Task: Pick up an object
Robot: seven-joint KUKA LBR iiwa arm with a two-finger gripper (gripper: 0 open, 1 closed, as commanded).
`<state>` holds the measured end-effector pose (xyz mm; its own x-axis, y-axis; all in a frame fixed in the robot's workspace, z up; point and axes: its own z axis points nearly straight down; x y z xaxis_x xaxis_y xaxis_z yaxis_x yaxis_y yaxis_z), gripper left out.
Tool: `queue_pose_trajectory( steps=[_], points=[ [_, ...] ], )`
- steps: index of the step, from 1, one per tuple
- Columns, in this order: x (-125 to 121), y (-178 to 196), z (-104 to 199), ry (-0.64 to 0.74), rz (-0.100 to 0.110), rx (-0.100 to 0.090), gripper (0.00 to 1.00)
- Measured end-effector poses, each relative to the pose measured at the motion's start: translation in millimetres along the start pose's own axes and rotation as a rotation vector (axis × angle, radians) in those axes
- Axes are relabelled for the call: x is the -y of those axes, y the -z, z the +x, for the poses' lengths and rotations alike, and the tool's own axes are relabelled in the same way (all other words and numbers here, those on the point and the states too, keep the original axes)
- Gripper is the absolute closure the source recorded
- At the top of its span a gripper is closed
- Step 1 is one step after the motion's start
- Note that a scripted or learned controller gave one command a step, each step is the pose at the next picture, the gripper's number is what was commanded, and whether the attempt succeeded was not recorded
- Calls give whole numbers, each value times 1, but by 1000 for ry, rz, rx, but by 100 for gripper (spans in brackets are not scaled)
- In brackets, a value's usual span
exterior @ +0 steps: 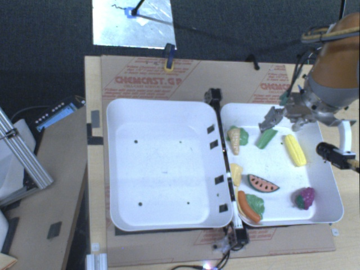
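My gripper (pixel 285 122) hangs over the back of the right bin (pixel 326 176), open, with nothing between its two fingers. One finger (pixel 271 118) ends just above a green vegetable (pixel 266 139) that lies in the bin; I cannot tell if they touch. A yellow corn cob (pixel 295 149) lies just below and right of the gripper. A small corn with green husk (pixel 235 139) sits by the bin's left wall. Nearer the front are a watermelon slice (pixel 262 183), purple grapes (pixel 304 197), a carrot with green top (pixel 251 206) and a yellow piece (pixel 235 174).
The left bin (pixel 121 151) stands beside the right one, with black clips (pixel 217 145) along the shared wall. A black part (pixel 333 153) of the arm overhangs the right bin's right rim. A silver sheet (pixel 133 14) lies behind the bench.
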<state>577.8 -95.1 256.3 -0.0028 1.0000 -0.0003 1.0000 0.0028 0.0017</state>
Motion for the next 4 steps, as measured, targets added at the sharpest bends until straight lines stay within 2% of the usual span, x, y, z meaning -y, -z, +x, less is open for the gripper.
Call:
queue_pose_trajectory(
  steps=[1, 2, 3, 4],
  points=[
    [-1, 11, 0, 2, -3, 0, 100],
    [-41, 163, 14, 5, -21, 3, 100],
    [-74, 177, -6, -1, -5, 3, 100],
    [-92, 199, -24, -3, -5, 2, 100]
  ],
)
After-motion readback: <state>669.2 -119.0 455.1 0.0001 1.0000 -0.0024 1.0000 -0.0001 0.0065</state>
